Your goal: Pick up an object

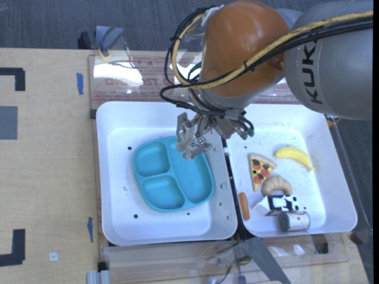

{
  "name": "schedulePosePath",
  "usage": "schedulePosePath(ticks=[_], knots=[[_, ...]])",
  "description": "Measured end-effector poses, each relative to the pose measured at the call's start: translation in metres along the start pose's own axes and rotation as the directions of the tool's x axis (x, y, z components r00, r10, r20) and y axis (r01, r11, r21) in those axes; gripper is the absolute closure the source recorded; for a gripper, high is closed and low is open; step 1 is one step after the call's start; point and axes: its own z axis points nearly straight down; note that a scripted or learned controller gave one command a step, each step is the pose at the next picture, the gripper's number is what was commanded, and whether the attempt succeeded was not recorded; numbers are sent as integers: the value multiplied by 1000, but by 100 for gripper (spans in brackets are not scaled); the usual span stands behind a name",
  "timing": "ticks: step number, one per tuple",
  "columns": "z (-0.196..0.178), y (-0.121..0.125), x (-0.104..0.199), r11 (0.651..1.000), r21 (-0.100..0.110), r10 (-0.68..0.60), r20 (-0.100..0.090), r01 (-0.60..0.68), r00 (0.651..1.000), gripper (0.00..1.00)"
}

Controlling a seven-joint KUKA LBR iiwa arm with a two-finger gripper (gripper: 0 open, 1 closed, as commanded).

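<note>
Blue plastic, smooth and a little shiny, is the material directly under the two-finger metal gripper [190, 139]: it is a divided plate with three compartments [173, 179], lying flat in the left white bin [112, 158]. The gripper hangs over the plate's upper right part, near its rim. Whether it touches the plate, I cannot tell. Nothing is visible between its fingers, and I also cannot tell if they are spread or pressed together, because the wrist and cables cover part of them.

I judge the plate to be light and stiff, not fragile, but slippery. It lies flat, so the raised rim or a wall between two compartments seems the only place to take hold; a pinch on the flat bottom would find nothing.

To the right of the gripper, in the right white bin [340, 176], lie smaller toy foods. Just beside it and a little lower is a pizza slice with dark spots [260, 169]; below that, a brown croissant [276, 185]. Further right is a yellow banana [294, 155]. These look light and easier to pinch across their narrow width. Lower still are an orange sausage-like stick [244, 206], a black and white object [283, 203] and a small grey can [294, 220], which may roll.
</note>
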Motion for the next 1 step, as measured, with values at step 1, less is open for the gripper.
schedulePosePath(ticks=[1], knots=[[-18,17,0,999,0,35,1,-35,999,100]])
